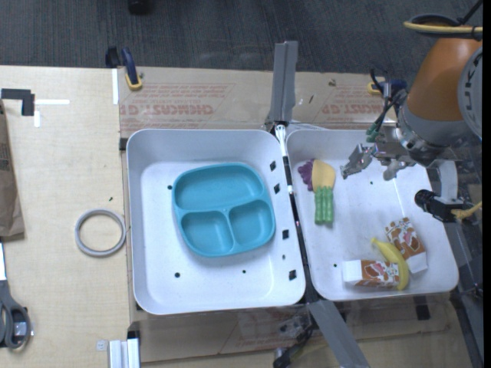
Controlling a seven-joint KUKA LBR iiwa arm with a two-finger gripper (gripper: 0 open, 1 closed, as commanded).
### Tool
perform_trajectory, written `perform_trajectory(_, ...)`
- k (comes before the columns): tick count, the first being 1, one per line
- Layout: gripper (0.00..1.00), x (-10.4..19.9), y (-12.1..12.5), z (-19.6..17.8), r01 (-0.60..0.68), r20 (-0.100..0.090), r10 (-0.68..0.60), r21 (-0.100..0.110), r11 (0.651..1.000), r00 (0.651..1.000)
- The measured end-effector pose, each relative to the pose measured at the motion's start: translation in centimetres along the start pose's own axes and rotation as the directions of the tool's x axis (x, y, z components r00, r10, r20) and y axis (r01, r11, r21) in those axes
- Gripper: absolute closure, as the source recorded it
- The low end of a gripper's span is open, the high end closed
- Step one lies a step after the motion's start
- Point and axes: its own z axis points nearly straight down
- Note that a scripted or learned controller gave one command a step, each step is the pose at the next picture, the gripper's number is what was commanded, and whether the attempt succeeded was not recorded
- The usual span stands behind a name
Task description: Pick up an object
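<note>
Lying in the right bin (430,286) are the things on offer: a toy corn cob (324,192) with a yellow top and green husk sits near the bin's left wall, a purple bunch of grapes (305,174) just beside it on the left, touching or nearly so. Toward the near right corner a yellow banana (393,262) rests across a small orange-and-white carton (370,272), and a second printed packet (406,241) lies just beyond, close against the banana. Above the far part of this bin hangs the gripper (373,165), its two metal fingers spread apart with only bare white floor showing between them; it has hold of nothing and stands well apart from the corn and from the packets. The grey arm (453,83) with its orange band comes in from the right behind it. In the left bin (146,282) lies a blue divided plate (223,208) with three compartments. Out on the wooden bench (61,167), left of the bins, a grey ring (100,231) lies flat, and a pair of scissors (11,320) shows at the near left edge.
</note>
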Motion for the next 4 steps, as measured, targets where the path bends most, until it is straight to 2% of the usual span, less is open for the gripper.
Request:
perform_trajectory(1, 0.0, 2.2, 6.2, 3.6, 0.244, 0.002, -0.244, -0.003, 0.97, 0.97)
perform_trajectory(2, 0.0, 1.9, 0.5, 9.5, 0.454, 0.001, -0.454, -0.002, 0.891, 0.891)
perform_trajectory(3, 0.0, 1.9, 0.5, 9.4, 0.454, 0.001, -0.454, -0.003, 0.891, 0.891)
perform_trajectory(4, 0.0, 4.1, -0.2, -0.6, 0.663, 0.004, -0.663, -0.004, 0.748, 0.748)
